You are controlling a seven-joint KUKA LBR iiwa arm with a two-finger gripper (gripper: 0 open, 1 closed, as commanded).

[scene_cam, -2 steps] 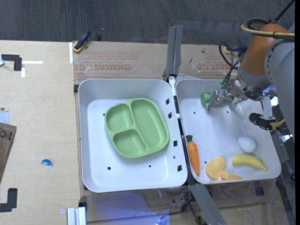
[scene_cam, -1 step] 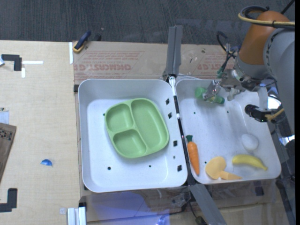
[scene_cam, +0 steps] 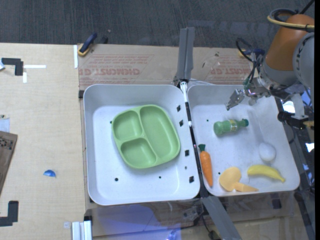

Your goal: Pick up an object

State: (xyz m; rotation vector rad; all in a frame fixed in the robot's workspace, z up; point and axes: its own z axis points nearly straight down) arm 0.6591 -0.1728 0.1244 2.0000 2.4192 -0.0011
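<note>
In the camera view, the gripper [scene_cam: 235,101] hung with jaws apart and holding nothing over the right bin's [scene_cam: 285,146] far edge, above the green bottle [scene_cam: 230,126] lying near that bin's middle, the banana [scene_cam: 266,172] at its near right corner.

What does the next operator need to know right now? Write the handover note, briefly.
Gripper: above the far edge of the right bin, nothing between its fingers.
Right bin: green bottle lying on its side, nearest the gripper; carrot along the left wall; white egg; banana; orange slices.
Left bin: green divided plate.
Done: nothing picked up.
Left: grasp and lift one object; the bottle looks closest.
</note>
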